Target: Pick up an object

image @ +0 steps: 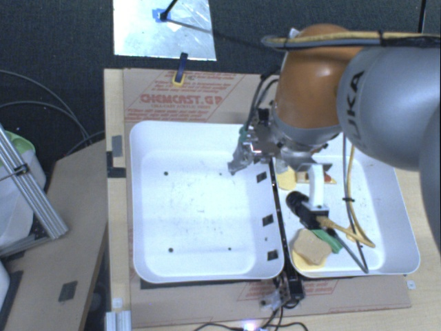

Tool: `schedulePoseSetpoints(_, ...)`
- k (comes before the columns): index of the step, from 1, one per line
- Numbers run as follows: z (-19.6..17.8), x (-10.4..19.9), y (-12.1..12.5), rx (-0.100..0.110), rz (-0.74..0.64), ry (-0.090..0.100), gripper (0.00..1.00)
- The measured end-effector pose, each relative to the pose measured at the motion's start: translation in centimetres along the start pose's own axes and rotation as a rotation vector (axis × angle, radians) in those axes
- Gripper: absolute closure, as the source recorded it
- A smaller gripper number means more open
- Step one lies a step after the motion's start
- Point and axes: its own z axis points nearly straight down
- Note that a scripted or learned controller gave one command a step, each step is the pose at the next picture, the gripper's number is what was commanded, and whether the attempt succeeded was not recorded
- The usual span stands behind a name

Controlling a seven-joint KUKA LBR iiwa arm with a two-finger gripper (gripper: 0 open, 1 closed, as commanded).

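My gripper (242, 156) hangs over the back right corner of the left white bin (193, 212), close to the wall it shares with the right bin (393, 212). No object shows at its tip. In the right bin lie a tan bread-like piece (311, 248), a green item (332, 241) beside it, a yellow stick-like piece (353, 232), a pale yellow item (286, 179) and a small orange one (330, 179). The arm's grey and orange body hides much of the right bin's back part.
Both bins rest on a cardboard sheet (180, 98). A shiny foil square (164, 19) lies behind it on the dark floor. A metal frame (27, 192) and a wooden board (62, 254) stand to the left.
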Motion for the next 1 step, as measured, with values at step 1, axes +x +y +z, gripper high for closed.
schedulePoseSetpoints(1, 8.47, -3.2, -6.09, 0.021, -0.003, 0.0, 0.0)
